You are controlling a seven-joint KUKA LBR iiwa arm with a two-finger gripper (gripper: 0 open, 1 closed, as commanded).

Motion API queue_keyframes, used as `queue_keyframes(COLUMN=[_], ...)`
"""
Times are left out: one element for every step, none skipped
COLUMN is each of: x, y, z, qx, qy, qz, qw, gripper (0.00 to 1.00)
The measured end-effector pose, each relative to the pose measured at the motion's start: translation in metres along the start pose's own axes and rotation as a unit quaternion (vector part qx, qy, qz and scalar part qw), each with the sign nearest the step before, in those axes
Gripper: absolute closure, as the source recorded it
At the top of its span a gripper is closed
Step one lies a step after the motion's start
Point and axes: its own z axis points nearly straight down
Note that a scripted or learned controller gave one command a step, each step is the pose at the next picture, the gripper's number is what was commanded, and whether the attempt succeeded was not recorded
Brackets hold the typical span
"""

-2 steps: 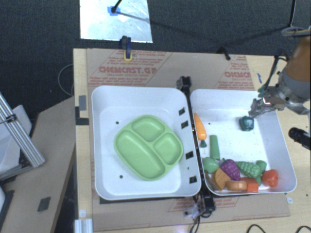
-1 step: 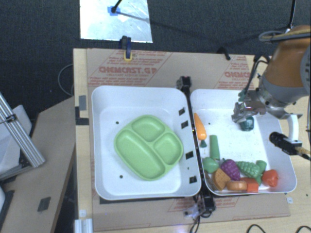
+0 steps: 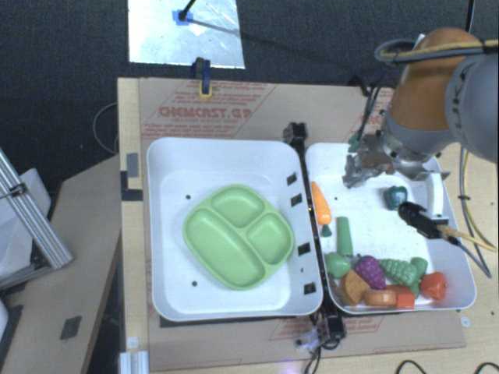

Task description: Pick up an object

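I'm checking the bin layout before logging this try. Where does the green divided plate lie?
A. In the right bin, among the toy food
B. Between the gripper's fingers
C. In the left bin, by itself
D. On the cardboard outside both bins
C: the green divided plate rests flat on the floor of the left bin, while the toy food is heaped at the near end of the right bin.

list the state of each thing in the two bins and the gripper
green plate: upright, lying in the left bin
carrot: lying flat by the right bin's left wall
purple grapes: in the toy pile at the near end
teal piece: lying alone
gripper: above the right bin, holding nothing visible
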Motion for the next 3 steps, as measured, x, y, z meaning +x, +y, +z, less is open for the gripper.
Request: queue_keyframes(x=[0.004, 0.003, 0.004], y=[-0.002, -0.012, -0.005], z=[0.004, -0.010, 0.006], qx=[0.000, 0.001, 0.001], qy=[-0.001, 0.000, -0.001], qz=[0.001, 0.003, 0.002], qw=[1.0000, 1.0000, 1.0000], gripper=[1.00, 1.00, 1.00])
